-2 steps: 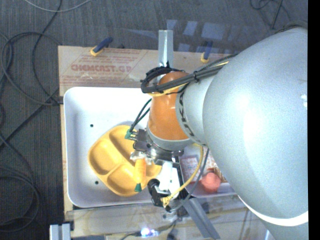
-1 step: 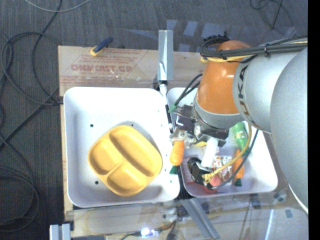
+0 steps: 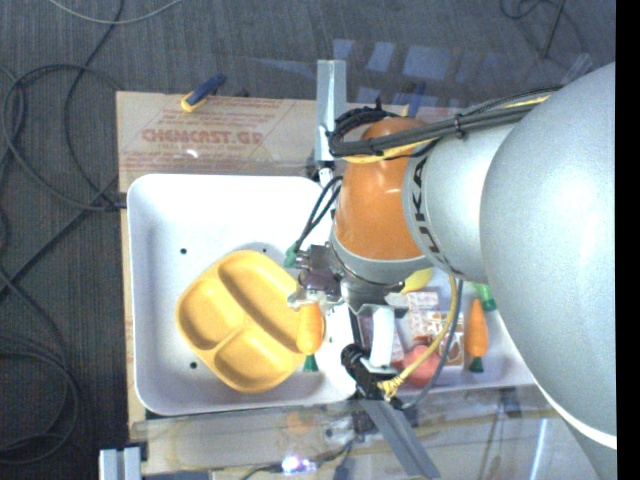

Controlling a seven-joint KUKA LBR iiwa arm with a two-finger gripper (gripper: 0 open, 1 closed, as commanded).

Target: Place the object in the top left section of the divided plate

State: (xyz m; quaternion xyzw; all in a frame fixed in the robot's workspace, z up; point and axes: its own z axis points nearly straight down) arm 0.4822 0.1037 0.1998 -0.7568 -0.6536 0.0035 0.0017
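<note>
I am hovering the jaws (image 3: pixel 312 303) at the right rim of the yellow divided plate (image 3: pixel 240 318) in the left bin (image 3: pixel 160 208), lower centre of frame. They look pinched on a toy carrot (image 3: pixel 311 328); I should carry it up-left over the ridge before releasing.

The divided plate (image 3: pixel 240 318) looks like smooth yellow plastic, the bin (image 3: pixel 200 208) glossy white plastic, the arm (image 3: pixel 540 218) matt grey.

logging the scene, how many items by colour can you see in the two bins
yellow: 1, the divided plate
orange: 2, the carrot at the plate's right edge, another carrot in the right bin
red: 1, a partly hidden item
total: 4 that I can tell apart
</note>
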